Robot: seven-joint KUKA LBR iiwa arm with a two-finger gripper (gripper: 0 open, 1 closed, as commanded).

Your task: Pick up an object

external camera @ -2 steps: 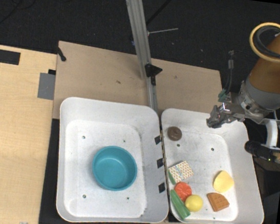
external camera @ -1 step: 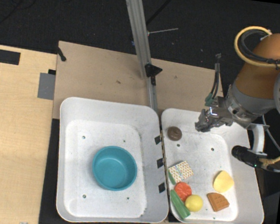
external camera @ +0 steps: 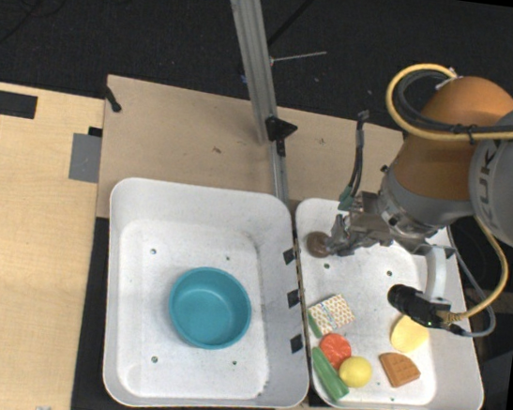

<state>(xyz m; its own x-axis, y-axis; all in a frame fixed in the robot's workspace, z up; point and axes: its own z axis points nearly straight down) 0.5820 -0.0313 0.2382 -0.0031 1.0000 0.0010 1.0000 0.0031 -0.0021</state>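
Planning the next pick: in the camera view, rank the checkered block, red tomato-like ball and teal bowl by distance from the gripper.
1. Checkered block, right bin, just below the gripper.
2. Red tomato-like ball, farther down.
3. Teal bowl, left bin.

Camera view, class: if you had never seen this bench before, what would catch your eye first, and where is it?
Most eyes would land on the teal bowl, alone in the middle of the left bin. Next comes the big grey and orange arm reaching over the right bin, its gripper low near that bin's far left corner beside a small brown object. A bright cluster of toy food fills the right bin's near end.
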